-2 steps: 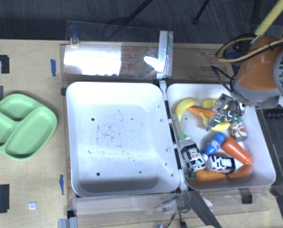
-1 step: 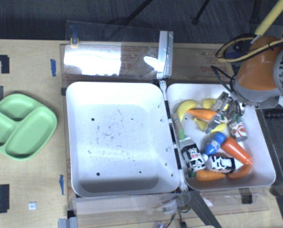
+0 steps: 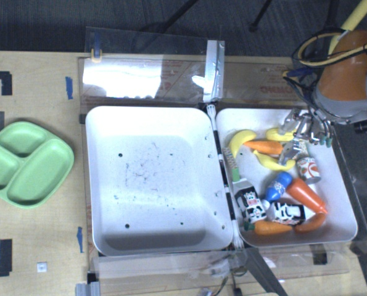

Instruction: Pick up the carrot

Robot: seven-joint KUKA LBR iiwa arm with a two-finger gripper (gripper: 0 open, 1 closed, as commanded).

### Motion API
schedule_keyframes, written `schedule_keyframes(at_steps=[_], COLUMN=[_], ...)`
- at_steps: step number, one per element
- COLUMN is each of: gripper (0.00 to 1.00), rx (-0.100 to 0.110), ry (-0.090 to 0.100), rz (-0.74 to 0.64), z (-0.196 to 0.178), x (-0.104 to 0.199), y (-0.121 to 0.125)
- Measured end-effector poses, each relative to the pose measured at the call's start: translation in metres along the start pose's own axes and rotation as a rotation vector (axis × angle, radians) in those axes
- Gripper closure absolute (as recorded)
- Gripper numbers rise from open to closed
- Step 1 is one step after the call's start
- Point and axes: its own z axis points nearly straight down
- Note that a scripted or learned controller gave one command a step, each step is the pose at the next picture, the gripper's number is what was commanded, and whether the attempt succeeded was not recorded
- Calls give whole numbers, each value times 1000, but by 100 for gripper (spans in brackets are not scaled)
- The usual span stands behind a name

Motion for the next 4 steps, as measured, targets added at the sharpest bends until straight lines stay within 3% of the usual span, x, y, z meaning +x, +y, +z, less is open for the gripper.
schedule_keyframes(at_steps=[1, 2, 3, 4], gripper=[0, 0, 0, 0], rx=[-2, -1, 0, -1], ry=[-7, -11, -12, -11], rz=[-225, -340, -91, -272], z=[-45, 29, 5, -81], x=[24, 26, 23, 62], y=[37, 31, -28, 17])
